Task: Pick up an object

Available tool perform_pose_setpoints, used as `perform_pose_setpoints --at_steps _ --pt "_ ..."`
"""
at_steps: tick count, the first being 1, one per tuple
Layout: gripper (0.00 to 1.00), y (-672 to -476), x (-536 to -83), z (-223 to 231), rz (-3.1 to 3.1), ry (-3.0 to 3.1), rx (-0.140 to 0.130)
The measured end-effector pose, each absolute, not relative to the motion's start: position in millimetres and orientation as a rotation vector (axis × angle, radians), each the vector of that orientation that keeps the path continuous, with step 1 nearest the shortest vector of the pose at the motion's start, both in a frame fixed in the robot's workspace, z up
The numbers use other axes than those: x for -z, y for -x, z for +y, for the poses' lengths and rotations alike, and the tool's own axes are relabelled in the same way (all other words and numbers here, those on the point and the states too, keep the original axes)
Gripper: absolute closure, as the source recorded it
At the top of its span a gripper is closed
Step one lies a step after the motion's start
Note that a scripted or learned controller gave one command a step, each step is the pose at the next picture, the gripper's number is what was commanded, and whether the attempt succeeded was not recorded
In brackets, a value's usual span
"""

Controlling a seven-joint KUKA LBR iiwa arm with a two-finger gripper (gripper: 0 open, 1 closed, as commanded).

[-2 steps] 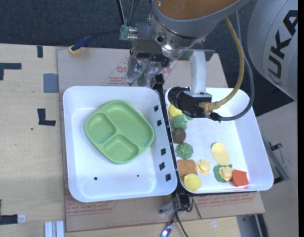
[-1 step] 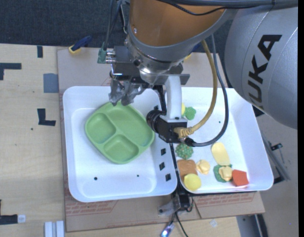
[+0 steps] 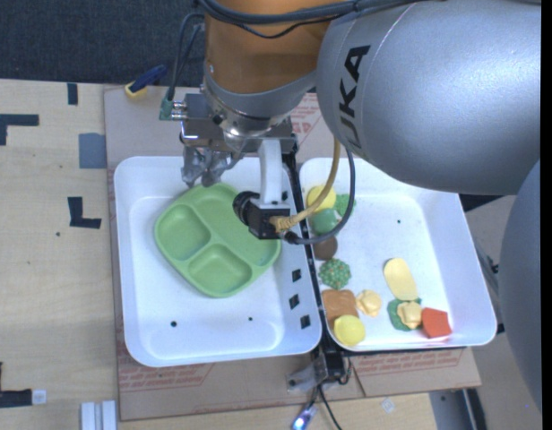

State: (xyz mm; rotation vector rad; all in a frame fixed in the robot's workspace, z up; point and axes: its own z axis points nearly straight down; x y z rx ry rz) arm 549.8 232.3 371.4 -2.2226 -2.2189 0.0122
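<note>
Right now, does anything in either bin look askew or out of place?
The green divided tray lies skewed in the left bin, turned diagonal to its walls. The toy foods, broccoli among them, cluster in the right bin. Nothing looks spilled or damaged.

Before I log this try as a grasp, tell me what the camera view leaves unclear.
- Gripper: its tips at the green tray's far edge are small and blurred.
- Right bin: the arm covers its far corner.
- Yellow piece and green piece: half hidden behind cable and mount.
</note>
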Motion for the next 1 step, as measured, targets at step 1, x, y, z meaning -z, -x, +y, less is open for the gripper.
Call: perform_pose_setpoints --at_steps 1 --pt "1.0 -606.5 -197.1 199.2 -2.214 2.223 -0.023"
